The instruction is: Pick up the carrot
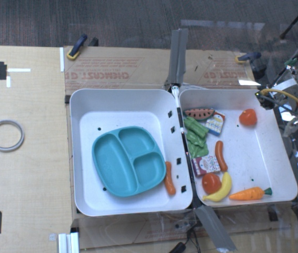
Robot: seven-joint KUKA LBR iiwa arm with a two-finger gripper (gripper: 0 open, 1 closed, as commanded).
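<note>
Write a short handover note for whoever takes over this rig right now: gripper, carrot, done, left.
Gripper: at the right edge of the view, beside the right bin; finger state cannot be told.
Carrot: lying on the right bin's floor near its front right corner, green top pointing right, just right of the banana.
Done: nothing visible; carrot not lifted.
Left: reach over the carrot, descend, grasp, lift.

Orange carrot [249, 194] flat, right bin's front

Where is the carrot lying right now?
The carrot lies in the right bin, near its front right corner, green top pointing right, just right of the banana.
</note>
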